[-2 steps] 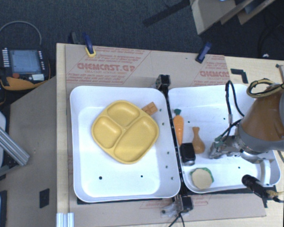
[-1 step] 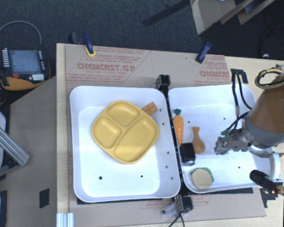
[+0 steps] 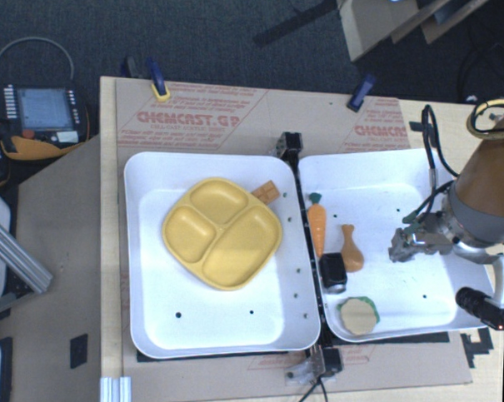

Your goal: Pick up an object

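Observation:
In the right bin (image 3: pixel 386 181) lie an orange carrot (image 3: pixel 317 225), a tan drumstick-shaped piece (image 3: pixel 351 249), a small black block (image 3: pixel 333 270) and a round tan and green piece (image 3: pixel 358 316), all along the bin's left side. My gripper (image 3: pixel 407 244) hangs over the right part of that bin, well to the right of these objects, with nothing visible between its fingers. The left bin (image 3: pixel 149 266) holds a yellow divided plate (image 3: pixel 221 233) with a small brown block (image 3: pixel 266 192) at its upper right edge.
The two white bins sit side by side on a brown board (image 3: pixel 239 112). Black clips (image 3: pixel 289 144) mark the seam between them. A teach pendant (image 3: pixel 39 116) lies off the bench at far left. Cables (image 3: pixel 430 141) trail by the arm.

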You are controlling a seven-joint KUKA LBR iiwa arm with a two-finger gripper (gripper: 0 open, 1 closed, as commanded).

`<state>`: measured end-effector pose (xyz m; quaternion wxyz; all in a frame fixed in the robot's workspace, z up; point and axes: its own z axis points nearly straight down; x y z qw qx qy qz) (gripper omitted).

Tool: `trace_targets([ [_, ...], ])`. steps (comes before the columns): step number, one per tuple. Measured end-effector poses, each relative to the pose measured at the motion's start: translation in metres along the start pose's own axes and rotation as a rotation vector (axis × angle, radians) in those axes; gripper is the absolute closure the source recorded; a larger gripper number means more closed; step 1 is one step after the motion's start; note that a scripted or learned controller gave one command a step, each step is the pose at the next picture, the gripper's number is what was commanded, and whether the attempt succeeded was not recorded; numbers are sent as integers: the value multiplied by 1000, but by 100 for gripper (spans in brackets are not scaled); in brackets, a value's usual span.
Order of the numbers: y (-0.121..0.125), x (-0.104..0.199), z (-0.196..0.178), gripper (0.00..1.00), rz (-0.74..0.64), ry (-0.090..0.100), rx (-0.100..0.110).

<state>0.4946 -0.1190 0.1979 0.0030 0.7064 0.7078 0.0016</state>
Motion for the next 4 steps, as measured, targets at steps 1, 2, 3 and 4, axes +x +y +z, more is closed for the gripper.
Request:
trace_targets([
  [1, 7, 4, -45, 100, 0, 0, 0],
  [2, 11, 49, -37, 100, -3, 5, 8],
  [3, 17, 111, -40, 100, -5, 5, 5],
  [4, 31, 169, -43, 100, -5, 4, 4],
])
